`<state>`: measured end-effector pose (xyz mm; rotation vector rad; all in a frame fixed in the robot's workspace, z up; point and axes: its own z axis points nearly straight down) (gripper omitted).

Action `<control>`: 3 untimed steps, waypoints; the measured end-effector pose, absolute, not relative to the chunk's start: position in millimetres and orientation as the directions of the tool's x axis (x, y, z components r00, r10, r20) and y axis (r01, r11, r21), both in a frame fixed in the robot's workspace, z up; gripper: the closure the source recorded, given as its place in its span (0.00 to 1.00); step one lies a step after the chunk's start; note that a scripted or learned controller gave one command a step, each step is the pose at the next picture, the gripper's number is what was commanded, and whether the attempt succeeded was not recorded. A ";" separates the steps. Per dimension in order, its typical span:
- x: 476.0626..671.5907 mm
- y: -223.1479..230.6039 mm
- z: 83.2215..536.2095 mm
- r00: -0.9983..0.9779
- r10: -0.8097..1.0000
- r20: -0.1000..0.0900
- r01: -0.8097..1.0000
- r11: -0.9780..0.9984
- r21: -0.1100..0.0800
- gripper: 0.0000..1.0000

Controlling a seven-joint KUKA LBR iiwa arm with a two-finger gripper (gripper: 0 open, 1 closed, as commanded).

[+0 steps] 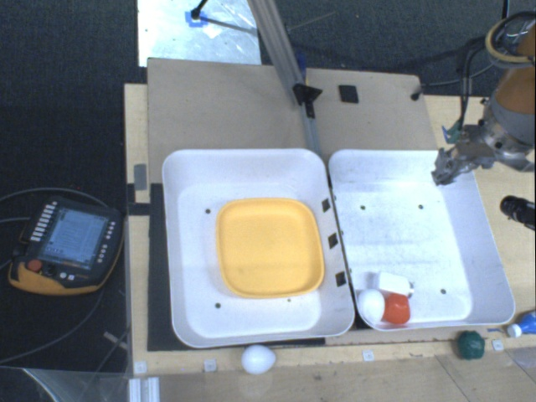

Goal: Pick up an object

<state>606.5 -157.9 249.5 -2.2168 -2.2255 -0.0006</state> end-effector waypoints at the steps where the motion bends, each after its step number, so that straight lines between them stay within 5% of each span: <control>1: 590.0 -112.9 242.4 -0.004 1.000 0.001 1.000 0.004 0.000 1.00; 3: 578.4 -8.4 239.8 -0.004 1.000 0.001 1.000 0.004 0.001 1.00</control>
